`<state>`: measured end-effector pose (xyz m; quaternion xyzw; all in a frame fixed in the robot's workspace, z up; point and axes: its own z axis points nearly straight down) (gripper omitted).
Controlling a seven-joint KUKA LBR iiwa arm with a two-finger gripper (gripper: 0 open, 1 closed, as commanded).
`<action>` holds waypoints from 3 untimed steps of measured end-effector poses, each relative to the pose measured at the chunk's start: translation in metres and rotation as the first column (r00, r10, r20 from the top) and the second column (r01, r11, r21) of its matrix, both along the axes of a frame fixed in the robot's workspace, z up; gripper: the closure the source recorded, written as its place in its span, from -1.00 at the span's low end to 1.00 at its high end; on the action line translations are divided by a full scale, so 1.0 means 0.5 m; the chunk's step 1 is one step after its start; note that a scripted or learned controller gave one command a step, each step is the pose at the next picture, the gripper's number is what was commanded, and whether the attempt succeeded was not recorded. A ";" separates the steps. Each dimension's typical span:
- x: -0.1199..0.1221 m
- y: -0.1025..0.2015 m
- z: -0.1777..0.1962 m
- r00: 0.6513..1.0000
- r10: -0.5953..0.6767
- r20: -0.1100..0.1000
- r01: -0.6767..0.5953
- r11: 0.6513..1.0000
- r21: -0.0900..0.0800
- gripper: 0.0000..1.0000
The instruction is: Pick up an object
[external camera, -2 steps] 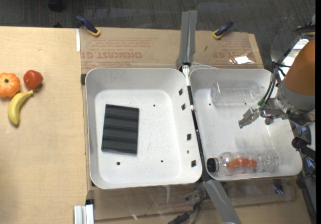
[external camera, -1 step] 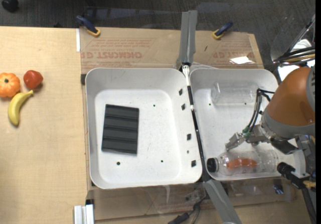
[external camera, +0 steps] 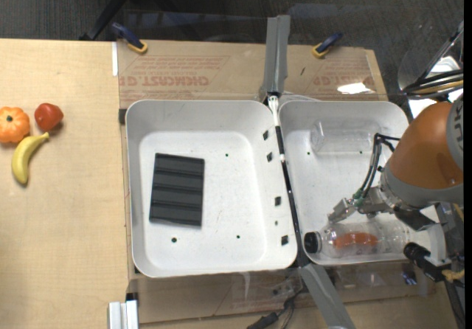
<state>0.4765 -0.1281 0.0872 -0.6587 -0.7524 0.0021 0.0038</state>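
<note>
Currently the hand [external camera: 352,207], finger state unclear, hovers just above the clear plastic bottle with black cap [external camera: 354,240] lying in the right white bin [external camera: 310,172].

On the wooden table [external camera: 59,246] left of the bins lie an orange [external camera: 12,125], a red apple [external camera: 49,116] and a banana [external camera: 25,158] close together, while two clamps [external camera: 130,39] pin brown cardboard [external camera: 192,69] behind.
</note>
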 end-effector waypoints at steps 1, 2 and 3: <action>0.046 -0.069 0.122 0.989 -0.147 0.001 0.147 0.989 -0.003 -1.00; 0.001 0.011 0.000 0.998 -0.068 0.001 0.068 0.998 -0.001 -1.00; 0.032 -0.098 0.069 0.977 -0.213 0.000 0.213 0.977 -0.003 -1.00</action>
